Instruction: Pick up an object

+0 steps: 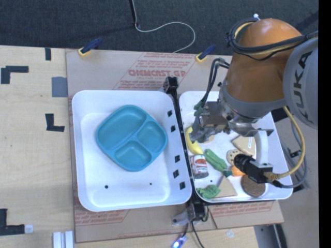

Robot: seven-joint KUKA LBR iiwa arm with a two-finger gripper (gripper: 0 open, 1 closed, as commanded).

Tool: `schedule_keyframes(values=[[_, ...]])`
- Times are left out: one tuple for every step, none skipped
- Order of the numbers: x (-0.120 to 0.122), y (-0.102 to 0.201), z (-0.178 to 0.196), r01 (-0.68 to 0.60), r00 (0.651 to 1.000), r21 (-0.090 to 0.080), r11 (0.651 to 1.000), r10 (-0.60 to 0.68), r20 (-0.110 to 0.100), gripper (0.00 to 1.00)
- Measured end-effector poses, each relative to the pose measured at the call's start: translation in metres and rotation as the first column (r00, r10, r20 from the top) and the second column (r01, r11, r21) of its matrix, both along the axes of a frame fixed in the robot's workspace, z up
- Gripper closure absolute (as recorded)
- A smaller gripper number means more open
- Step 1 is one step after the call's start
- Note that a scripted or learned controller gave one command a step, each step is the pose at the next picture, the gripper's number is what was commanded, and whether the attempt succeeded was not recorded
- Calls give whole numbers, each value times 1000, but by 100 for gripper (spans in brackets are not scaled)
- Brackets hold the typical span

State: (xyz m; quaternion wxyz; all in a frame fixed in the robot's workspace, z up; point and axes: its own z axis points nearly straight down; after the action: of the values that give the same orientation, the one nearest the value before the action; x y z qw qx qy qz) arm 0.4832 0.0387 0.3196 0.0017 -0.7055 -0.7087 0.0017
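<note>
My gripper [202, 132] hangs low over the left part of the right bin [279, 192], just above a yellow banana [193, 145] that lies against the bin's left wall. Right below the banana I see a small red-and-white can [199, 166] and a green pod-shaped toy [215, 159]. A green leafy piece [209, 191] rests at the bin's front left. At the front right lie a brown round cookie [253, 186], an orange piece [237, 171] and a tan slice [243, 145]. The arm's orange band hides the back of this bin.
The left bin [85, 118] holds a blue divided plate [132, 137]. A black divider [178, 133] with clips runs between the two bins. A white cable [165, 30] loops over the cardboard behind them. A black cable end [253, 170] hangs over the right bin's front.
</note>
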Motion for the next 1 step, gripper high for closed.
schedule_keyframes(values=[[16, -48, -40, 9, 1000, -2, 1000, -9, -1, 100]])
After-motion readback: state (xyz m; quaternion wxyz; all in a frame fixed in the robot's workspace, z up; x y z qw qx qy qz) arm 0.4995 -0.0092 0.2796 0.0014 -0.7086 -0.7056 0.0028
